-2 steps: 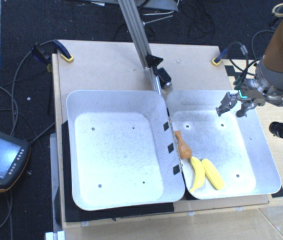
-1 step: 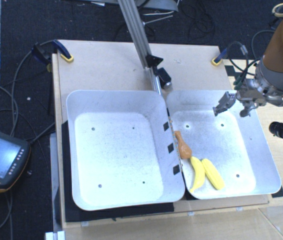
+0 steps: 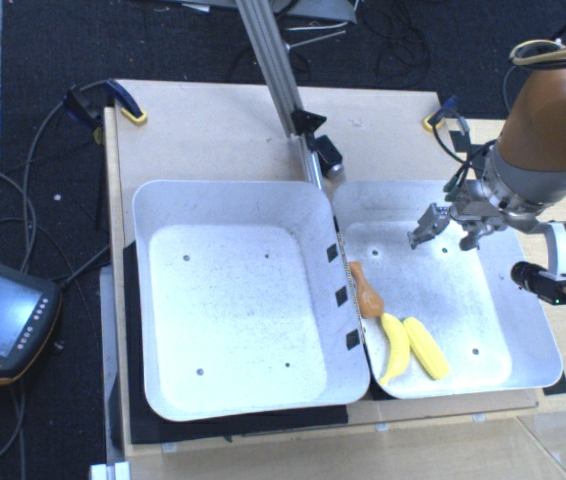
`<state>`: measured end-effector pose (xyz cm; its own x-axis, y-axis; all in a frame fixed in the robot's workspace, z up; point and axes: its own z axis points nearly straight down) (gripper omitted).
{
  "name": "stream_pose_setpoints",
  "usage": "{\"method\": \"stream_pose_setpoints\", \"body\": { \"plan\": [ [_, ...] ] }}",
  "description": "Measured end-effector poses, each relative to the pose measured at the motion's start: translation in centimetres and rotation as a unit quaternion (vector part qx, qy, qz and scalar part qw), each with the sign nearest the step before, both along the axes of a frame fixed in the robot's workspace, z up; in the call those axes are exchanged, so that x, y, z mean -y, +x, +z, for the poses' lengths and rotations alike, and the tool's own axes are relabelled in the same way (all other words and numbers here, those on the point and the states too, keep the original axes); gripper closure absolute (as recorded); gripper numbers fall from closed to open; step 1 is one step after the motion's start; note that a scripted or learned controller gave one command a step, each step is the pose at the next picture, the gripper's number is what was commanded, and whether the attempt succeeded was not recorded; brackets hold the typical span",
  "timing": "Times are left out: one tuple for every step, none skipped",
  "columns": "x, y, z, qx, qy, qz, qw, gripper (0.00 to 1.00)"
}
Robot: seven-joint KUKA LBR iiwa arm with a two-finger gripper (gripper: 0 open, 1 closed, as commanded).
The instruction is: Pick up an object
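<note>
The gripper (image 3: 450, 226) is hanging over the far part of the right bin (image 3: 523, 368), its two fingers standing apart with nothing between them, so the pick is not yet made. The likely targets are lying at the near left of that bin: a yellow banana (image 3: 394, 347) curving along the bin's left wall, a second yellow piece (image 3: 427, 348) touching it on its right, and an orange-brown spoon-like object (image 3: 365, 291) just beyond them, pressed close to the divider where the two bins meet. To do this step well, the arm is needing to travel toward the near left and come down with the jaws spanning the narrow width of one item, not its length. The right-hand yellow piece is looking like the easier choice, since its right side is facing bare bin floor. The banana and the orange-brown thing are crowding the bin wall, which is leaving little room for a finger on that side. The left bin (image 3: 163, 208) is sitting beside it, and a slanted metal rail (image 3: 275, 58) is crossing the far side.
</note>
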<state>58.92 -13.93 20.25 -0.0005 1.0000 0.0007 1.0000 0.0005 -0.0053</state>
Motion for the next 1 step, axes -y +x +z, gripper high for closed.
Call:
{"method": "stream_pose_setpoints", "body": {
  "plan": [
    [-0.24, 0.27, -4.34, 0.001, 0.0000, 0.000, 1.0000, 0.00]
  ]
}}
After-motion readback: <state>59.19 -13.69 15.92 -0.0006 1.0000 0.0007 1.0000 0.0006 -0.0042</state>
